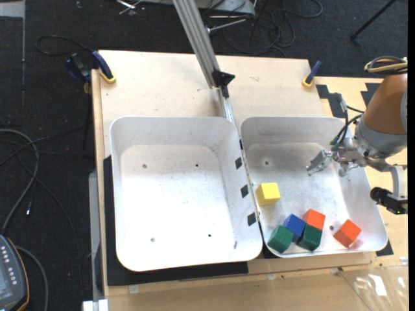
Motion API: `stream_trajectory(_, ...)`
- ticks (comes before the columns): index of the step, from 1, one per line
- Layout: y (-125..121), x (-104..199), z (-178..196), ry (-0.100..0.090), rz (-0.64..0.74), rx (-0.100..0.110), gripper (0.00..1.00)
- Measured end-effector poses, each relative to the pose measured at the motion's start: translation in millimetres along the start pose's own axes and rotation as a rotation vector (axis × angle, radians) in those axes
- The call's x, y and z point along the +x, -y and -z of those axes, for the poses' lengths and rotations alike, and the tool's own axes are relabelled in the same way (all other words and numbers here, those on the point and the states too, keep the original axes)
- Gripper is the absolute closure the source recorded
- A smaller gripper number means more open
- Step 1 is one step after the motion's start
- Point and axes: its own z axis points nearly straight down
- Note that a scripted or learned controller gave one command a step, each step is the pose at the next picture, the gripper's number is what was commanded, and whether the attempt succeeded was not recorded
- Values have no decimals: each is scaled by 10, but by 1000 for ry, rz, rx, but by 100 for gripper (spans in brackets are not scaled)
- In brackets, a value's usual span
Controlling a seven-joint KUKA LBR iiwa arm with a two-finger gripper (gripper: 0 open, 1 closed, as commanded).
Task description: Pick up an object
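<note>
A pale tabletop (168, 86) carries yellow clamps (106, 74) at its far corners; black cables (39, 154) trail over dark carpet (45, 18).

A pale wooden bench (168, 86) stands on dark carpet (45, 109) strewn with black cables (26, 154)

We note six blocks in the right bin (363, 206): yellow block (268, 193) apart; blue block (295, 224), two green blocks (281, 238), two orange blocks (348, 232) near the front wall.

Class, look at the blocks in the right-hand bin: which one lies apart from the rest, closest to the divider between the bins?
The yellow block. The other blocks huddle near the bin's front edge.
</note>
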Motion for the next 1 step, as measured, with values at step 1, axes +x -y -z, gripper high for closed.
stream_trajectory(1, -898, -10, -289, -8, 9, 4, 0)
